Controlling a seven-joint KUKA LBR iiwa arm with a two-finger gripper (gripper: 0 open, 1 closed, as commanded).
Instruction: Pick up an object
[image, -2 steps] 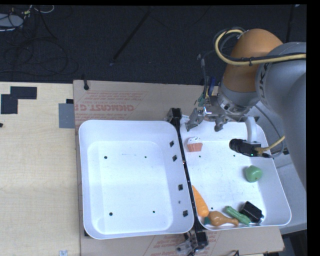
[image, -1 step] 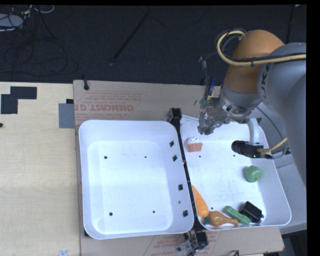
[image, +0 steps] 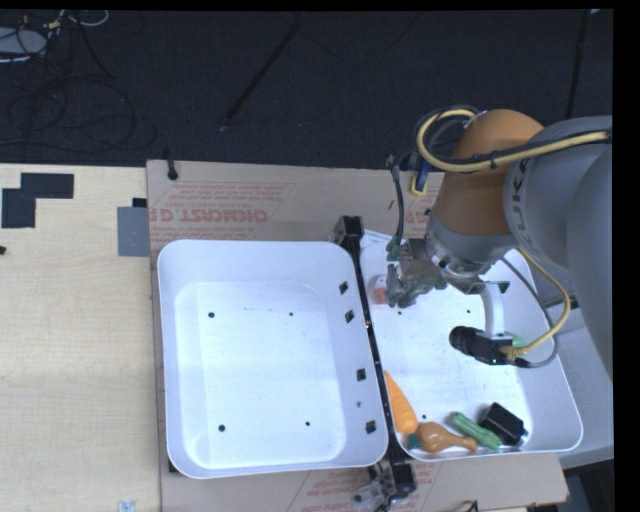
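Your gripper (image: 403, 285) hangs over the right bin (image: 560, 440); whether it holds anything, you cannot tell. A pinkish object (image: 380, 292), possibly, sits just beside it at nine o'clock.

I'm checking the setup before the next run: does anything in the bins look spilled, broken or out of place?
Nothing stands out. The carrot, a tan toy, a green piece and a black block lie bunched in the right bin's near corner, all inside its walls.
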